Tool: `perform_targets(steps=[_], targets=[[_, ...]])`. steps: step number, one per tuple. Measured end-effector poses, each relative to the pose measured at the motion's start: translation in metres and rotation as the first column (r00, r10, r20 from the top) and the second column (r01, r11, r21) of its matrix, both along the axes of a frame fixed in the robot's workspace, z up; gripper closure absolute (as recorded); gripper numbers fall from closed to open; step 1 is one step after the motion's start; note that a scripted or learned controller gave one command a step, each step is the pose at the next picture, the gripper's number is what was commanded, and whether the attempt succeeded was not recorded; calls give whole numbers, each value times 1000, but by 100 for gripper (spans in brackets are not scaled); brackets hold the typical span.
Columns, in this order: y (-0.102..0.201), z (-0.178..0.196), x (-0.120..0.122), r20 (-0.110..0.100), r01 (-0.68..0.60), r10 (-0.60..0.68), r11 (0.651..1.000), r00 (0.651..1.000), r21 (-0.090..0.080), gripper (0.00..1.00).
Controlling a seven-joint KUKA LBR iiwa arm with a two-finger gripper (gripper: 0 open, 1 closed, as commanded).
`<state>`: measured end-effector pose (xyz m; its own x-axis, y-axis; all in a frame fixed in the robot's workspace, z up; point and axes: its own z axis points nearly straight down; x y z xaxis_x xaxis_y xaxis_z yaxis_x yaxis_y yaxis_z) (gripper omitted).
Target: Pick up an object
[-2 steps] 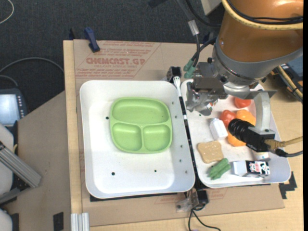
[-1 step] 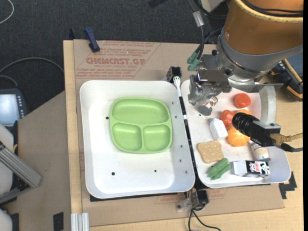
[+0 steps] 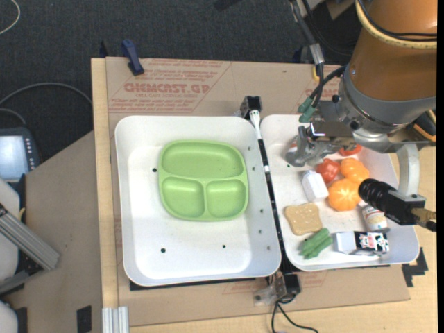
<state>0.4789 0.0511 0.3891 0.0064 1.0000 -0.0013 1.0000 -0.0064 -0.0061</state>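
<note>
End effector [image 3: 300, 152] low at right bin's [image 3: 277, 207] upper-left rim, finger state unclear, toys crowded toward right edge, green plate [image 3: 203, 180] centred in roomy left bin [image 3: 132, 207].

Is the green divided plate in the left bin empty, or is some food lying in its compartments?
Empty. The green divided plate lies flat in the left bin, and all three compartments show only bare green surface.

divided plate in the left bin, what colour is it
Light green, seen clearly in the camera view: the divided plate.
</note>
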Motion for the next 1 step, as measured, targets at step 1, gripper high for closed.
perform_targets(steps=[1], targets=[[-71,84,1,19,2,-2,1000,1000,-1,100]])
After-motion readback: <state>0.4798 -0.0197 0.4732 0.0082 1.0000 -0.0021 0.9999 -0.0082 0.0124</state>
